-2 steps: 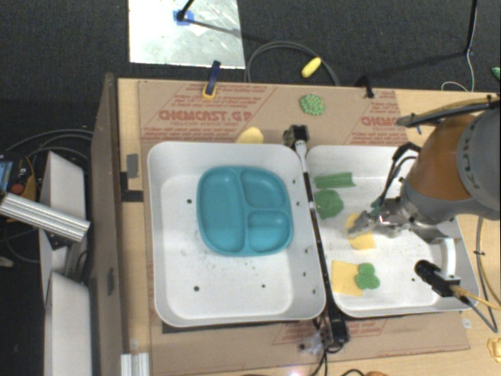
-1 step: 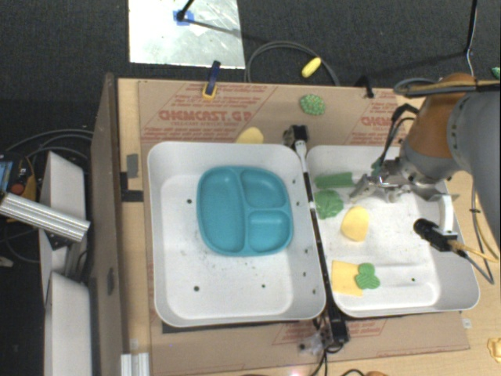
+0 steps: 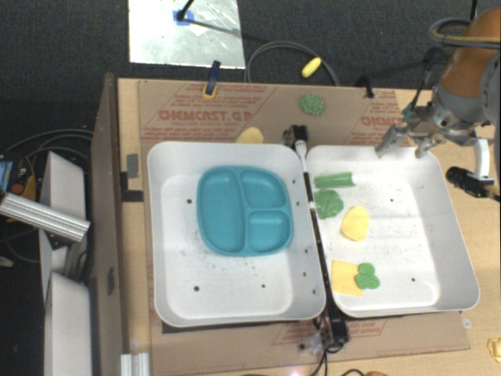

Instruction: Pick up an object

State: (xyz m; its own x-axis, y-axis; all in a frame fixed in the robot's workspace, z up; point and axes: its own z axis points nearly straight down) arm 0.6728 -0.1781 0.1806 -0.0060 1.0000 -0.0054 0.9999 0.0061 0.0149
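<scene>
The gripper (image 3: 406,141) hangs with fingers spread and nothing between them, over the far edge of the right bin (image 3: 438,210). In that bin lie a green stick (image 3: 334,180), broccoli (image 3: 328,204), a lemon (image 3: 355,223), cheese (image 3: 344,277) and a small green piece (image 3: 367,277). A blue plate (image 3: 243,211) lies in the left bin (image 3: 172,241).

- Left bin (image 3: 168,233): white; speckled with small dark dots.
- Divided plate (image 3: 243,210): solid teal-blue.
- Right bin (image 3: 438,218): white, faint dark specks.
- Long piece (image 3: 333,180): green.
- Leafy piece (image 3: 328,204): green.
- Rounded piece (image 3: 355,223): pale yellow.
- Flat square piece (image 3: 344,277): yellow-orange.
- Small clump (image 3: 367,277): green.
- Cardboard sheet (image 3: 203,112): tan, red lettering.
- Arm (image 3: 467,69): grey with orange band.
- End effector (image 3: 407,138): grey metal.
- Floor (image 3: 55,53): dark grey.
</scene>
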